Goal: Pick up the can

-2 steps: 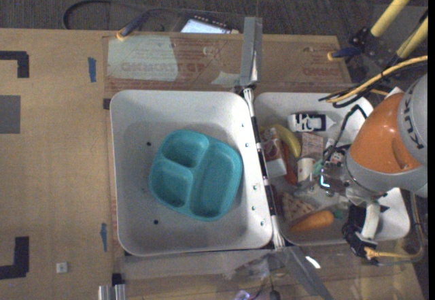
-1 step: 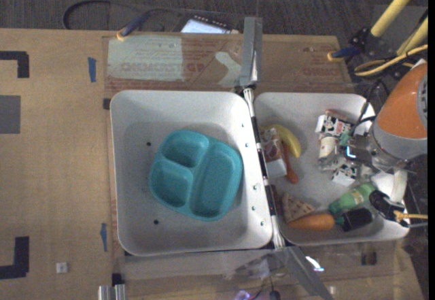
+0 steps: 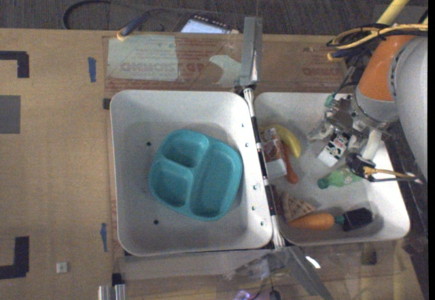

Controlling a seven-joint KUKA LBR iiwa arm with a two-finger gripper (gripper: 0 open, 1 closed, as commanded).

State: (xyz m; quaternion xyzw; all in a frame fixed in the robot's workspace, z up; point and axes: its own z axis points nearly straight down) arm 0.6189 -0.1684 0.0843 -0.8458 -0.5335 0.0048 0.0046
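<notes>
The can (image 3: 274, 154) lies on its side against the left wall of the right bin (image 3: 397, 224). It is brown and red with a pale end towards the front. My gripper (image 3: 336, 145) hangs over the right-hand part of the same bin, well to the right of the can and apart from it. A yellow banana (image 3: 289, 139) and a thin orange stick-like item (image 3: 291, 171) lie between the two. Nothing of the can is near the gripper.
A green bottle (image 3: 338, 180) lies just below the gripper. An orange carrot (image 3: 312, 221), a black object (image 3: 357, 218) and a waffle-like wedge (image 3: 296, 206) sit along the bin's front. The left bin (image 3: 129, 115) holds a teal divided plate (image 3: 197, 175).
</notes>
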